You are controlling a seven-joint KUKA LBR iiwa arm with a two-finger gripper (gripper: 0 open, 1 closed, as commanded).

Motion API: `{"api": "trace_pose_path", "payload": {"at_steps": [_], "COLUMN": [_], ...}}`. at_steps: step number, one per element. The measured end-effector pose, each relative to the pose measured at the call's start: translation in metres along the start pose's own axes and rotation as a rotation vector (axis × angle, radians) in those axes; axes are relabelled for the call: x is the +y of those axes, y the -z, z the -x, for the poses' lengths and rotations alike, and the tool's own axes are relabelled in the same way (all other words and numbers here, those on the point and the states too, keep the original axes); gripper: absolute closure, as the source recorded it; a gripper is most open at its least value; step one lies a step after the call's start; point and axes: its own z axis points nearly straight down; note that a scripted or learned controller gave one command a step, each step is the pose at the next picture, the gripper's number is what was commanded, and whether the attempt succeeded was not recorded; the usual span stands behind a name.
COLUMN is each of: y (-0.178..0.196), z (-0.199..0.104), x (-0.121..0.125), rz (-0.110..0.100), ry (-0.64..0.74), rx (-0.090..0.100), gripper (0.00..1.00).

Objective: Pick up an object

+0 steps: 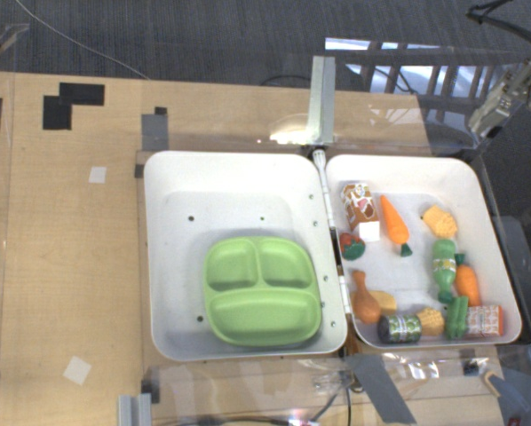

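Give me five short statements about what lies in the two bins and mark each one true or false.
1. The green divided plate lies in the left bin. True.
2. The carrot lies on the plate. False: it lies in the right bin.
3. The toy foods are in the right bin. True.
4. The dark can stands at the right bin's far edge. False: it lies near the front edge.
5. The plate has three compartments. True.

Green divided plate (262,291) in the left white bin (172,180), wooden bench (61,256), dark carpet (159,16) beyond
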Motion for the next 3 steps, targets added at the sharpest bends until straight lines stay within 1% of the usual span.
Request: {"api": "trace_pose_path", "payload": {"at_steps": [1, 2, 3], "y": [0.015, 0.018, 0.054], "z": [0.001, 0.005, 0.013], "x": [0.002, -0.010, -0.009], "rz": [0.003, 0.000, 0.001], "ry": [0.005, -0.112, -0.195], "rx": [-0.013, -0.001, -0.002], "gripper": [1.00, 1.00, 1.00]}}
